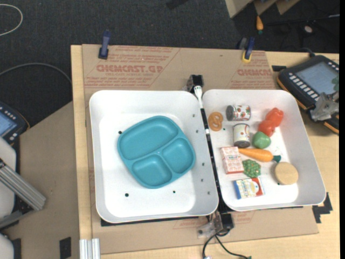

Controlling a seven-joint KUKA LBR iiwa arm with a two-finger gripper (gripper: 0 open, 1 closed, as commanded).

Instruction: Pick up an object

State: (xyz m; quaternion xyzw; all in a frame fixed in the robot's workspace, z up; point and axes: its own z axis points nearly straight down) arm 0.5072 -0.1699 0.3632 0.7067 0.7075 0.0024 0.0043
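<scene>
A divided plate (156, 151) lies in the left bin (102, 161). The right bin (307, 144), touching it, holds a carrot (256, 154) between two cans (239, 112) and a carton (248, 188).

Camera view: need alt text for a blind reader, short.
Two white bins sit side by side on a bench, seen from above. The left bin holds a teal divided plate; the right bin holds small toy foods, including a carrot, two cans, a pretzel and small cartons.

The arm's colours, shape and markings cannot be told here.
</scene>
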